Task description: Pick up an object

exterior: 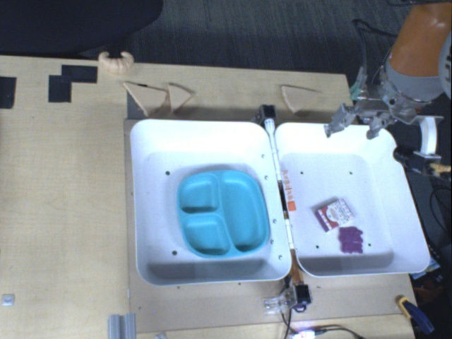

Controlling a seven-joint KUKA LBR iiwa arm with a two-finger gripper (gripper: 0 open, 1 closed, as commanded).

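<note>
The claw (357,122) hangs spread open and empty over the far rim of the right bin (402,189), likely staged for a descent, well apart from the packet (332,212) and purple piece (351,239) lying near its front.

— Any lettering we can read here?
— Nothing legible. The small red and white packet (333,212) in the right bin (381,168) carries print, but it's too small to make out.
— And the strip (285,189) between the bins?
— Red marks along it, unreadable as well
</note>
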